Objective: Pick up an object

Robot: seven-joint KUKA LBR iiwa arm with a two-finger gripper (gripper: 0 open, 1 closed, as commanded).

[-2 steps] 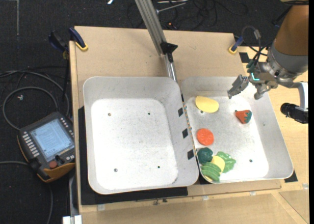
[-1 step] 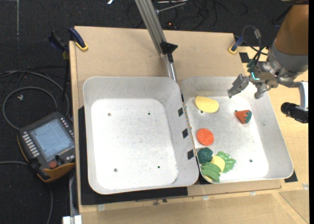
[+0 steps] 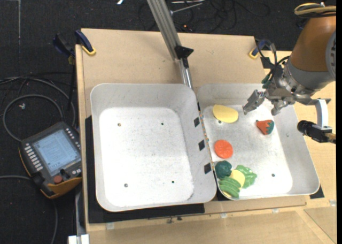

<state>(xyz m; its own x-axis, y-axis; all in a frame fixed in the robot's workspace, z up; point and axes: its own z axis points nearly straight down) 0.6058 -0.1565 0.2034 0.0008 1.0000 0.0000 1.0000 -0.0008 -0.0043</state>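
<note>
End effector (image 3: 265, 105) fingers apart, empty, above small red strawberry-shaped toy (image 3: 265, 126) near desk's right edge; risk: toy slips sideways.

I work in a robotics lab: a plywood bench (image 3: 139, 55) clamped at its corners, loose cables (image 3: 197, 2) on dark carpet, and a teach pendant (image 3: 52, 154) on the floor.

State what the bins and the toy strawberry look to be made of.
Bins: probably thin moulded plastic, matte white with dark speckles, rounded corners and shallow raised rims. Toy strawberry: likely plastic or rubber, going by its flat red body and green cap; the view cannot settle which.
</note>
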